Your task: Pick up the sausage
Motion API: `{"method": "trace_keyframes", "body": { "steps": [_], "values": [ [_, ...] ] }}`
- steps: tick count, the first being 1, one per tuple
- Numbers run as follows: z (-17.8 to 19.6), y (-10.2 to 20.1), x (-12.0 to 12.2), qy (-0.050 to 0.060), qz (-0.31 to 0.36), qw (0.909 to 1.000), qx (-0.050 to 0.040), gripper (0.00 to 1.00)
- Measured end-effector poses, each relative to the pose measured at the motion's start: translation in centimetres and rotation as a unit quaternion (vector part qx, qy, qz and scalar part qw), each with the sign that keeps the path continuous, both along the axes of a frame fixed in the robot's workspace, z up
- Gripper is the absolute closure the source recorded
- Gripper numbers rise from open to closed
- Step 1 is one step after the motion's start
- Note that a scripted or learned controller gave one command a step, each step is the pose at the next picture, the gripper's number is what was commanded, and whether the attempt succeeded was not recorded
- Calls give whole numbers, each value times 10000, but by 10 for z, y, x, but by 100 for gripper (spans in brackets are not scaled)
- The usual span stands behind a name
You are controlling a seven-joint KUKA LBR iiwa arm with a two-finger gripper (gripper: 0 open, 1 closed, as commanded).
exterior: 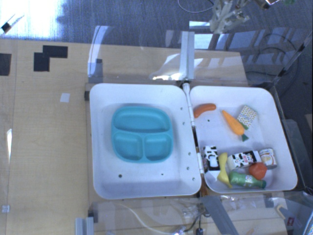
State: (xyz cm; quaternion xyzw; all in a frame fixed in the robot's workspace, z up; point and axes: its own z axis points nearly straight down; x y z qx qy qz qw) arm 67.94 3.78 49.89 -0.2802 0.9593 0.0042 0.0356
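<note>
White bins sit side by side: the left bin (98, 180) holds a blue divided tray (142, 133); the right bin (274, 111) holds the sausage (204, 109) (upper left corner) among toy groceries. The gripper (226, 14) hangs at the frame's top.

The orange-red sausage (204, 109) lies flat near the right bin's upper-left corner, slightly curved.

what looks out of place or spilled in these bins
Nothing looks spilled or damaged. The sausage lies near the right bin's top left corner, beside the carrot. The other toy foods are piled along the bottom edge. The blue divided plate sits flat in the left bin.
</note>
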Motion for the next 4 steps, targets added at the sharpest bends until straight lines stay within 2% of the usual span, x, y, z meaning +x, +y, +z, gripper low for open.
{"method": "trace_keyframes", "body": {
  "steps": [3, 4],
  "values": [
    [38, 4, 5, -175, -3, 9998, 75, 100],
    [-64, 8, -9, 329, -2823, 9588, -25, 100]
  ]
}}
